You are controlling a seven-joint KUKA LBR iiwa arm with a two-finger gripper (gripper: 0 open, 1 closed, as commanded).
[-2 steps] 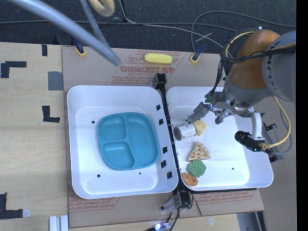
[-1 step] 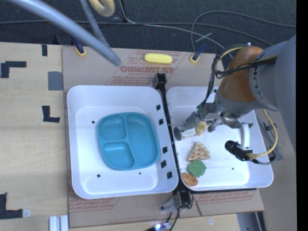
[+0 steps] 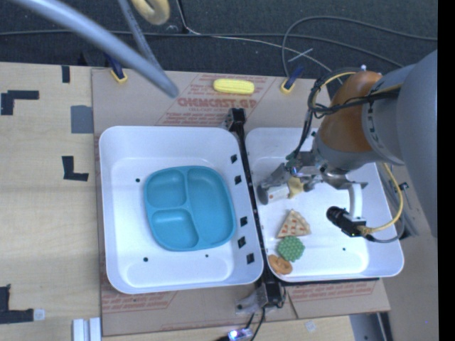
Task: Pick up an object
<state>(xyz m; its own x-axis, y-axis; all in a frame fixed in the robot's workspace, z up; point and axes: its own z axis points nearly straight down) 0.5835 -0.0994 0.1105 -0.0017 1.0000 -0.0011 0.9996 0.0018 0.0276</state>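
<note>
The arm [image 3: 398, 119], grey with its orange band, reaches in from the right and hangs over the right bin [image 3: 377, 261], covering that bin's far right corner. The left bin [image 3: 114, 190] carries a blue divided plate [image 3: 189, 206] lying flat near its middle, untouched. Beyond the bins, on the cardboard sheet by the far edge, lies a yellow banana-like piece [image 3: 233, 87].

In the right bin, the gripper [image 3: 284, 185] sits low near the bin's left wall, about midway along it. A small pale yellowish piece [image 3: 294, 187] shows right at the fingertips, but whether the jaws are wide, narrow or closed on it I cannot tell; the tips blur into the bin floor.

Toward the near left corner of the same bin lie three loose items: a tan wedge like a pizza slice [image 3: 293, 225], a green leafy piece [image 3: 290, 248] just beside it, and a small orange piece [image 3: 280, 265] nearest the corner.

By my reading, the approach is done and the gripper is at grasp height; a confirmed hold and the lift are left.
</note>
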